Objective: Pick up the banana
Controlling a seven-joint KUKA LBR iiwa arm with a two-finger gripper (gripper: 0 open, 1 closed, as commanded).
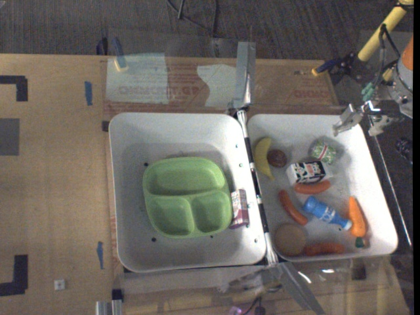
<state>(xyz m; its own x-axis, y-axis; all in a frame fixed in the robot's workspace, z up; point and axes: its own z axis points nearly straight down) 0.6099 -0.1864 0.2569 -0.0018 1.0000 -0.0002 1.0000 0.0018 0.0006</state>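
Note:
The yellow banana (262, 157) lies in the right bin (377, 195) at its upper left, along the divider between the bins, with a dark brown round item (277, 157) touching its right side. My gripper (363, 121) hovers over the right bin's far right corner, well to the right of the banana and above it in the view. Its fingers stand apart, open, with nothing between them.
The right bin also holds a green-white ball (323, 151), a milk carton (308, 171), orange sausages (312, 188), a blue bottle (326, 212), a carrot (356, 216) and a brown bun (289, 239). The left bin (128, 149) holds a green divided tray (188, 195) and a small maroon box (239, 209).

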